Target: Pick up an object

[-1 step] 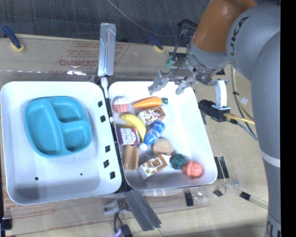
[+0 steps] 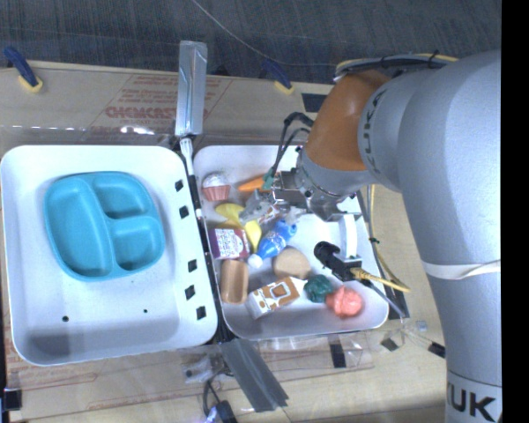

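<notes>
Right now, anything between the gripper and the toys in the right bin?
Nothing separate. The gripper is already down among the clutter in the right bin, by the yellow banana and blue bottle. The toys are packed tight, so neighbours crowd any single pick.

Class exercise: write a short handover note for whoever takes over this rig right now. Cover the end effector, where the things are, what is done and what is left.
End effector: down in the right bin, over the pile near its upper left; nothing is seen held.
Things: all toys lie in the right bin, among them a blue bottle, a hot dog, a carton and a pink toy. The left bin holds a blue tray.
Done: the arm has reached the pile.
Left: grasp one thing and lift it clear.
</notes>
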